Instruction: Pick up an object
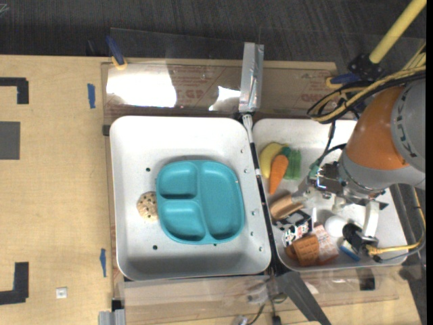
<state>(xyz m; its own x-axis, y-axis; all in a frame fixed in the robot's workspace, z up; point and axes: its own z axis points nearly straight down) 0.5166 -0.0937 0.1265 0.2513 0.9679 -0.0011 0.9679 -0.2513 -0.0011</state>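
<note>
Partly hidden under the grey arm with its orange band (pixel 379 137), the two-finger gripper (pixel 342 212) hangs over the right white bin (pixel 396 232); whether its fingers are apart or together I cannot tell. Heaped at that bin's left side lie a yellow banana (pixel 269 154), an orange carrot (pixel 278 171) beside something green, a brown block (pixel 287 205) and an orange-brown packet (pixel 306 248), with smaller pieces too jumbled to name. Far left of them, the left white bin (pixel 128 181) holds a teal plastic tray with three compartments (pixel 201 200) and, touching its left edge, a speckled tan cookie (pixel 147 206). Both bins rest on a light wooden bench (pixel 54 181) marked with black and blue tape; dark carpet lies beyond.
</note>
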